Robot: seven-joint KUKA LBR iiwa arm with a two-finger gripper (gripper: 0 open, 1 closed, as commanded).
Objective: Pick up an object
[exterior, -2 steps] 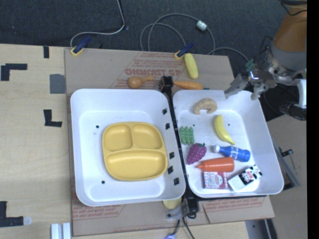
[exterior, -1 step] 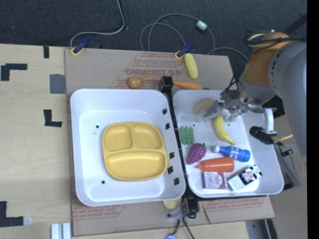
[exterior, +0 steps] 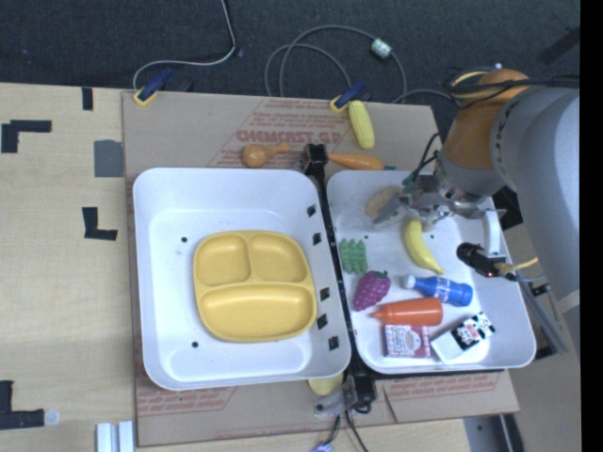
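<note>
Pincer [exterior: 422,201] being held low at upper right bin [exterior: 513,347], beside banana [exterior: 418,244]; opening cannot be told. Risk: banana being nudged aside, grasp missing.

Dark blue-black carpet floor [exterior: 113,17] behind light wooden bench top [exterior: 57,290] with black tape marks [exterior: 94,222], brown cardboard sheet [exterior: 226,130] on it.

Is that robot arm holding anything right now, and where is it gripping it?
It cannot be told: the gripper sits low in the right bin by the banana.
</note>
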